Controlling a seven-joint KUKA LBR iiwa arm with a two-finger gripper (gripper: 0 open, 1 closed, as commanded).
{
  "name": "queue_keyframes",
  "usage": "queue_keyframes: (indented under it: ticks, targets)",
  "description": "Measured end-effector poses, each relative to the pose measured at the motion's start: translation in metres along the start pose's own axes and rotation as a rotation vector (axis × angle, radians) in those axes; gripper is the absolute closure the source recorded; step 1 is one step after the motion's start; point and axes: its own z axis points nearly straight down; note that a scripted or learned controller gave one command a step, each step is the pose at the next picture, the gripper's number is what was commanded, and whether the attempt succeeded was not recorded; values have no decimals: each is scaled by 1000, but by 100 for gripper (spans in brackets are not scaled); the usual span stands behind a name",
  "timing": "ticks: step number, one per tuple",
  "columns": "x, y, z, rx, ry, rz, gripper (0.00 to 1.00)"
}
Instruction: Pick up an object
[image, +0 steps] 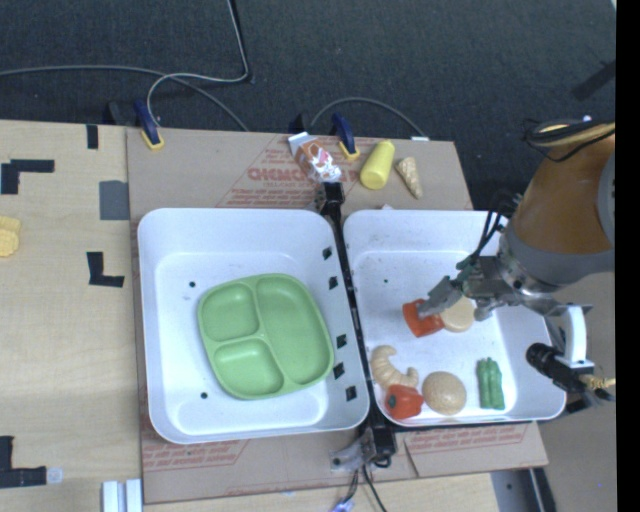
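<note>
Jaws (437, 306) over red-orange piece (421, 318), right bin (520, 405)

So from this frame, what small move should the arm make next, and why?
Probably a short straight descent: the gripper sits in the right bin right at the orange-red piece, beside a beige round item. No object visibly sits between its fingers.

The thick rounded robot arm (565, 215) has a broad orange band over a grey metallic wrist section. Thin black cables (493, 232) loop along its left side. A dark grey two-finger gripper (438, 300) with slim fingers extends from the wrist. A white bracket with a black cylindrical fitting (560, 362) hangs below the wrist
</note>
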Motion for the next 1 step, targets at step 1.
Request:
queue_keyframes:
  ticks: [1]
  targets:
    - [3, 38, 133, -5, -1, 0, 0]
